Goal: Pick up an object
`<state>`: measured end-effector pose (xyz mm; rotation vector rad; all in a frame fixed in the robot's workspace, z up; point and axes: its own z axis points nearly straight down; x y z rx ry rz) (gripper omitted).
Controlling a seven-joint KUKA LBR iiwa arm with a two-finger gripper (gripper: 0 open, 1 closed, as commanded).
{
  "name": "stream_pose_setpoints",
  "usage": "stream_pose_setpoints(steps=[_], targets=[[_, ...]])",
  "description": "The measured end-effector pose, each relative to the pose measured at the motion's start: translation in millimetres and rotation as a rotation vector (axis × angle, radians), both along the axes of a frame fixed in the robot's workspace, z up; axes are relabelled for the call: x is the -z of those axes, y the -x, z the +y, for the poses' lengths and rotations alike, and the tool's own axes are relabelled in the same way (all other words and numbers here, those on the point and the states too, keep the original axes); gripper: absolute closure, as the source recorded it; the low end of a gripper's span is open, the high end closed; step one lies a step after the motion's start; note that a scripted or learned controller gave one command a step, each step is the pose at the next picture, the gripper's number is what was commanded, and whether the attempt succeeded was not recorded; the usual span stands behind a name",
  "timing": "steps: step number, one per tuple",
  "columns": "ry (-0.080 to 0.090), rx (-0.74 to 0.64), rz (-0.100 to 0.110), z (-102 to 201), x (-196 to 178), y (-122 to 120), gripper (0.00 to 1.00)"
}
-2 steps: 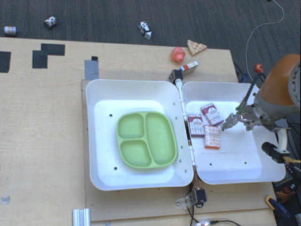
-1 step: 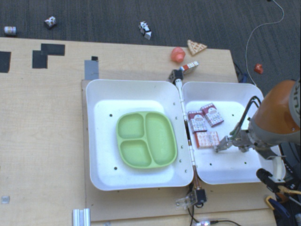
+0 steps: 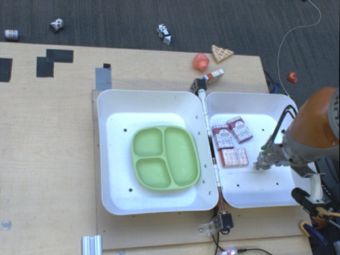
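Gripper [image 3: 264, 162] low in right bin [image 3: 276, 195], can't tell its state. Nearest box [image 3: 234, 157] lies just to its left in view, w/ two more boxes [image 3: 232, 133] beyond, toward the divider.

Divided plate [image 3: 166, 158]: pale green
Bins [image 3: 154, 102]: white
Packets [image 3: 231, 140]: red-and-white pattern
Worktop [image 3: 48, 158]: light wood
Arm band [image 3: 317, 122]: orange

Grey arm [image 3: 308, 153], orange band, black cable
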<state>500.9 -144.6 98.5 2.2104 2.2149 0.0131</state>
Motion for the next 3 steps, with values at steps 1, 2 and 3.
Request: stream_pose_setpoints(steps=[1, 2, 3], targets=[[0.000, 0.000, 0.000, 0, 0, 0, 0.00], [0.001, 0.000, 0.002, 44, 11, 11, 0.00], [0.001, -0.002, -0.003, 45, 0, 9, 1.00]])
